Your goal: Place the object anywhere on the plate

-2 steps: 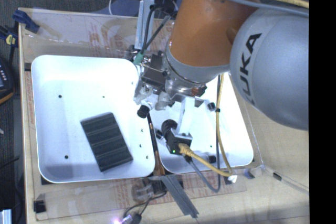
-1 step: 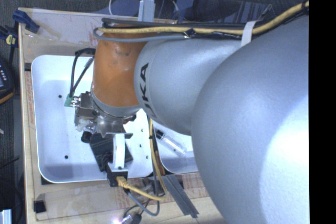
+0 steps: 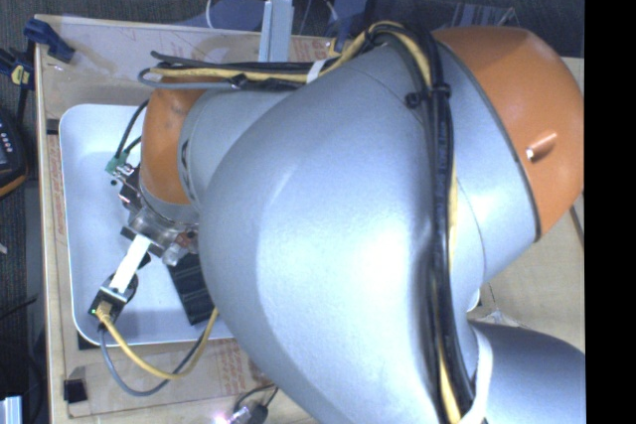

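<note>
Grey arm [image 3: 348,213] low over white bin [image 3: 84,174], frame's left; gripper [image 3: 149,248] hold impossible to tell. Likely picking step; next needs confirmed grasp.

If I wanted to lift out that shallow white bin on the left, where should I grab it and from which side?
Probably by the raised rim along its left edge, coming from the view's left. On the shallow white plastic bin that rim runs long, straight and uncovered, while the grey arm overhangs its right part and a yellow cable drapes over the near edge.
</note>
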Robot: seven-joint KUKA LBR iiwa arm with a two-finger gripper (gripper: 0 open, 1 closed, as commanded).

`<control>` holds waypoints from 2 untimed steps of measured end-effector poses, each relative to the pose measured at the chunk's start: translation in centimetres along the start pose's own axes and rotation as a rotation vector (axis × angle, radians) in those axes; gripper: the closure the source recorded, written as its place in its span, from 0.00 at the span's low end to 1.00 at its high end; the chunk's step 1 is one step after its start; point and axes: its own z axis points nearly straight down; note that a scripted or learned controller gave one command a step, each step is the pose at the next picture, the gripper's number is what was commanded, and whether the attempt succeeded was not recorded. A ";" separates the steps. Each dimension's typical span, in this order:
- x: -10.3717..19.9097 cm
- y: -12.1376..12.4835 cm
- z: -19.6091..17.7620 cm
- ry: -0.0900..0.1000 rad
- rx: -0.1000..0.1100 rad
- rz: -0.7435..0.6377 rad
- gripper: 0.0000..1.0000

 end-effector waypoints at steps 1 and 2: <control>-6.0 0.5 4.1 0.018 0.001 0.307 1.00; -0.5 -2.2 4.4 0.010 -0.001 0.662 1.00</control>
